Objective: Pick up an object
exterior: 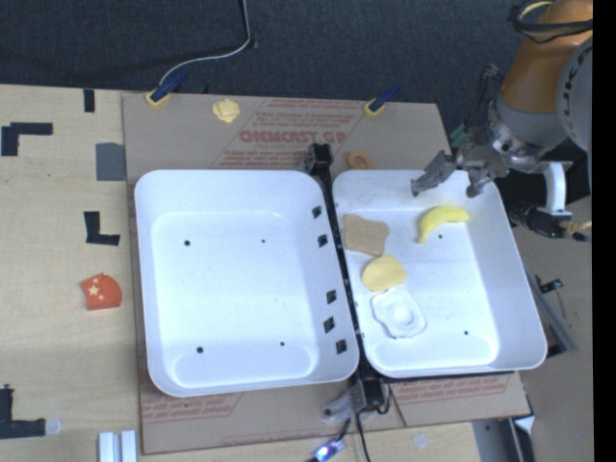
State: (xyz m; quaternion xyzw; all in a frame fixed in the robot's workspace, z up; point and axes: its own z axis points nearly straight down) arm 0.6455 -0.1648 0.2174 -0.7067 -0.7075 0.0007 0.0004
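Open metal hand [454, 178] hovers above curved, glossy yellow banana [440, 221]

two white bins [164, 258], four food pieces [385, 273] in the right one

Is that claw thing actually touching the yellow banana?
Apart. The camera view shows bare white bin floor between the open gripper and the banana below it.
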